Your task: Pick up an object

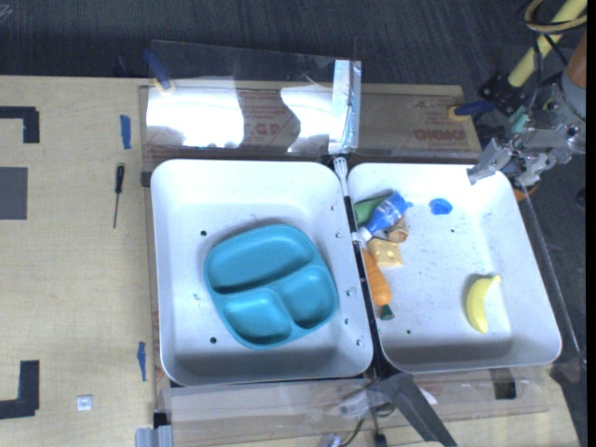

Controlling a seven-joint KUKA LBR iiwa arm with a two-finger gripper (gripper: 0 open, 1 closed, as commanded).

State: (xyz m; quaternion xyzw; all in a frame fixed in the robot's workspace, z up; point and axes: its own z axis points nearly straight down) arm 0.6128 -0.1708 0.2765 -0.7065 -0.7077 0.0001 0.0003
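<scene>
Gripper (492, 163) sits over right bin's (535, 338) upper right corner, finger state indeterminate. Banana (479, 302) lies lower right in that bin (well apart from gripper). Tray (270, 285) occupies left bin (177, 203).

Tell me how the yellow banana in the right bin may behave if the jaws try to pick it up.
The banana is curved and smooth, so it may slip or turn between the jaws. It looks like a light plastic toy, probably stiff. It lies alone near the bin's right wall, so pushing may slide it against that wall.

Bright overhead light, glare on clear panel (251, 110).
</scene>
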